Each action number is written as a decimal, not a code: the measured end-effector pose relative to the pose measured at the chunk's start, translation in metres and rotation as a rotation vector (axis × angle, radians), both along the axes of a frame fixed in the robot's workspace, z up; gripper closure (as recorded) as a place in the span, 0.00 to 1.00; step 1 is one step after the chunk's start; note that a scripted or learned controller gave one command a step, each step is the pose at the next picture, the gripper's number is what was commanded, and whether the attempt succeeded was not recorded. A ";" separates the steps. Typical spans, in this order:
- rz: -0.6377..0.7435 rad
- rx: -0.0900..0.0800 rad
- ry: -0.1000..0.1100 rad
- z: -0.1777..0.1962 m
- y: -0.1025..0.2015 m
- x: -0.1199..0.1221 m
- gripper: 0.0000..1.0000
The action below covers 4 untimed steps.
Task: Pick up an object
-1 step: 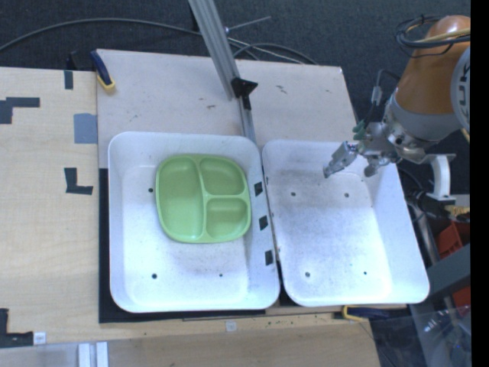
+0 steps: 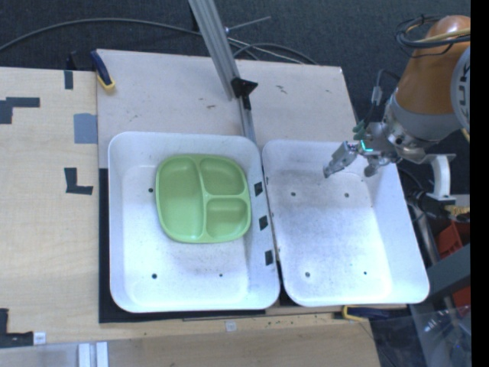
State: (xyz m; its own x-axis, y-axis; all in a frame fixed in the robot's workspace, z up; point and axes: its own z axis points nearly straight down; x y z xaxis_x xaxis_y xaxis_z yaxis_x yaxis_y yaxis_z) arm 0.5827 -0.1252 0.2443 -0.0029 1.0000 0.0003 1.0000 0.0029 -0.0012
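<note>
You have a pale wooden bench (image 2: pixel 46 228) with dark tape marks (image 2: pixel 72 180) near its left edge and a lighter board (image 2: pixel 183 105) laid toward the far edge. Beyond it lies dark carpeted floor (image 2: pixel 321 14) crossed by cables (image 2: pixel 99 25). A slanted metal rail (image 2: pixel 214 33) rises from the board.

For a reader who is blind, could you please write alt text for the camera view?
A grey and orange robot arm reaches in from the right, its gripper hovering over the upper edge of the right white bin, jaws apart with nothing between them. A green divided plate lies flat in the left white bin.
</note>
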 end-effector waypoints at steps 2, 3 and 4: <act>-0.001 -0.001 0.005 -0.091 0.000 -0.012 0.00; -0.001 0.000 0.006 -0.141 0.008 -0.020 0.00; 0.000 0.001 0.003 -0.128 0.008 -0.019 1.00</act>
State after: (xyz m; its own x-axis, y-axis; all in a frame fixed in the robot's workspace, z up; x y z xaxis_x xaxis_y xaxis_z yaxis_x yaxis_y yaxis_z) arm 0.5639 -0.1168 0.1165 -0.0033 1.0000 0.0013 1.0000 0.0033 -0.0041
